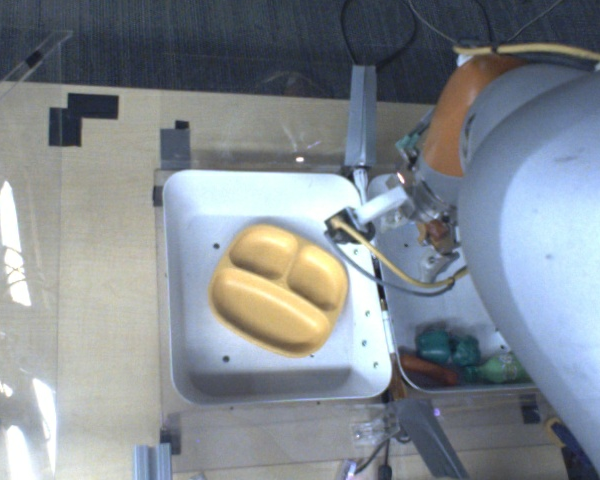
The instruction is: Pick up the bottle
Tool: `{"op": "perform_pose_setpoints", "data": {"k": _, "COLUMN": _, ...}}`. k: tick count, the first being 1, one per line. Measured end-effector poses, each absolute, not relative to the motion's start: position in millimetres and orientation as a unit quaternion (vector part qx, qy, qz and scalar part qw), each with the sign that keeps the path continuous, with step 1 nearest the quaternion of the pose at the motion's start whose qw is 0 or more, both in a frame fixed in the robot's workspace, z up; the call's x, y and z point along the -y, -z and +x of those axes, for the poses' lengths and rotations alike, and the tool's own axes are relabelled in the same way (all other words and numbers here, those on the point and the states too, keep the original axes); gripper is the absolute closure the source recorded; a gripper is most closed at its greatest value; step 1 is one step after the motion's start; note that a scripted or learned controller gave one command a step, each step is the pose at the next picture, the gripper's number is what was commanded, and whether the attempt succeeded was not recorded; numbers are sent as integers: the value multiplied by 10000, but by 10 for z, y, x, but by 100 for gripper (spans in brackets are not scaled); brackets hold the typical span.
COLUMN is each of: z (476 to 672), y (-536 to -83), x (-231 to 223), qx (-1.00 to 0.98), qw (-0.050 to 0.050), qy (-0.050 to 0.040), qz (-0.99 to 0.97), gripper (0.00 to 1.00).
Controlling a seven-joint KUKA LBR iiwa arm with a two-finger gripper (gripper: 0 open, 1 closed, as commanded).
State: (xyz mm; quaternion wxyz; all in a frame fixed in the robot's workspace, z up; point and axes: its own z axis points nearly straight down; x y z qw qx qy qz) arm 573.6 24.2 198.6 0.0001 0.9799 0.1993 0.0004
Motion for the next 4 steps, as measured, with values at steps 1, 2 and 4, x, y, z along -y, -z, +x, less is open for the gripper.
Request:
{"op": "perform_pose_setpoints", "data": {"k": 1, "z": 5056, "y": -1836, "x": 228, "qx": -1473, "qw": -5, "qy": 4, "qz": 9891, "gripper": 0}}
{"op": "perform_pose_setpoints", "data": {"k": 2, "z": 5068, "y": -1935, "x": 215, "qx": -1512, "qw": -7, "qy": -1, "qz": 9885, "gripper": 100}}
{"op": "perform_pose_setpoints", "data": {"k": 4, "z": 5105, "y": -2876, "x": 116, "qx": -2183, "qw": 4, "qy": -24, "qz": 9759, "gripper": 0}}
